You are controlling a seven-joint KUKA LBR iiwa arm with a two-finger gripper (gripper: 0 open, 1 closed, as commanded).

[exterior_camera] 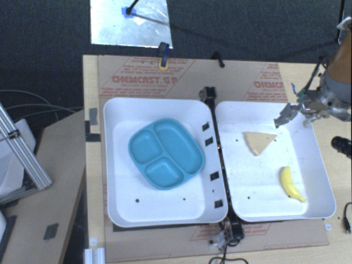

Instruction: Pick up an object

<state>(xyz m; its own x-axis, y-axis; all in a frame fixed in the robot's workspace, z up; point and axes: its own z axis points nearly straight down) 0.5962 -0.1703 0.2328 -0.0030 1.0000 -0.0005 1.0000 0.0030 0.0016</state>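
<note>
From my remote seat, the likeliest pick is the tan wedge, a flat triangular piece lying on the floor of the right bin, in its upper middle part. The banana lies in the same bin, below and to the right of the wedge, well apart from it and near the bin's lower right corner. The gripper hangs over the right bin's upper right area, up and to the right of the wedge, not touching it. Its fingers look spread, one dark finger reaching toward the wedge, and nothing sits between them; it holds nothing. I'd call this the approach step, no grasp yet. Next move, as I judge it: shift the gripper left and down toward the wedge, centre it, then descend with the fingers straddling the piece. The wedge is thin and flat, so I expect the fingers must get very low to catch it. The banana may be the easier grab. Farther off, left of the wedge, the left bin holds a blue divided plate.
</note>
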